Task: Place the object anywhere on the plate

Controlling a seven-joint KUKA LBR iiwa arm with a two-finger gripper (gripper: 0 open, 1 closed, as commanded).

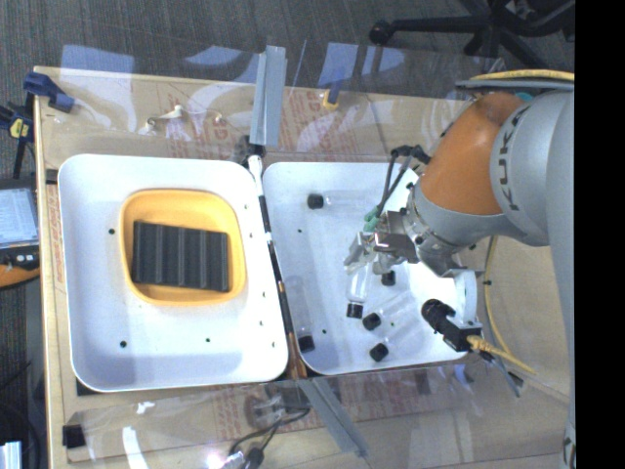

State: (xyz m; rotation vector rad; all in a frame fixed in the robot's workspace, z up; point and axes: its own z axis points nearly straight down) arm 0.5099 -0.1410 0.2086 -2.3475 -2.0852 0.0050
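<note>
Nearest the camera, the grey arm (527, 164) with its orange band fills the upper right of the frame, reaching down into the right bin (293, 262).

Going left to right: the left bin (88, 340) holds the plate (183, 247), yellow-rimmed with a dark ribbed middle, lying flat in the left half of the frame. In the right bin, several small dark pieces are scattered: one (314, 201) toward the upper middle, others (371, 321) lower down near the bin's bottom edge. The gripper (376, 262) sits low over the centre of this bin, just beside a small dark piece (388, 278) that looks like the likely object (though which piece is meant is only a guess). Whether its fingers are spread or closed, I cannot tell.

To do this step well, the gripper should settle squarely over one piece, well clear of its neighbours, before lifting toward the plate.
</note>
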